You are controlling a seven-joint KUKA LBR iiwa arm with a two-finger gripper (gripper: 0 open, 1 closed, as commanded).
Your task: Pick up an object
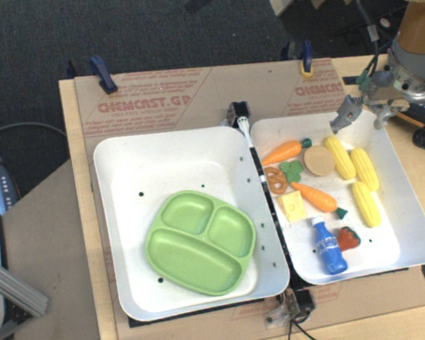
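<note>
The right bin point(414, 234) holds toy food: two carrots point(282, 151) point(316, 197), a pretzel point(274, 179), a round tan disc point(320, 161), three yellow corn cobs point(339, 156) point(364, 167) point(366, 203), a yellow cheese square point(293, 206), a blue bottle point(328, 248) and a red strawberry point(348, 238). My gripper point(362, 116) hangs over the bin's far right corner, above and just behind the corn cobs. Its fingers point(344, 116) are spread open with nothing between them.
The left bin point(118, 214) carries a green divided plate point(200, 241). A black clip point(238, 112) sits where the two bins meet at the back. Blue clamps point(102, 73) point(306, 57) pin the cardboard base at its far edge.
</note>
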